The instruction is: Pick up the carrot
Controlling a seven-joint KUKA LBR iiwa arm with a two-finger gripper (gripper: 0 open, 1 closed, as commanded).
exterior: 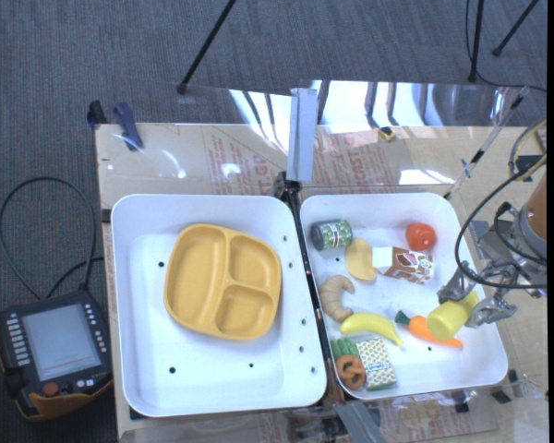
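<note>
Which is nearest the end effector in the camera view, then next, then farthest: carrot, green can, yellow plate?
From the end effector:
1. Carrot, just below-left of it, right bin.
2. Green can, at that bin's upper left.
3. Yellow plate, across in the left bin.

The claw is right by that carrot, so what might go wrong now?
1. A yellow cup lies over the carrot, right under the gripper, so the cup may get grabbed instead.
2. The banana lies close to the carrot's green end and may get nudged.
3. The carrot lies near the bin wall, which may block the approach.
</note>
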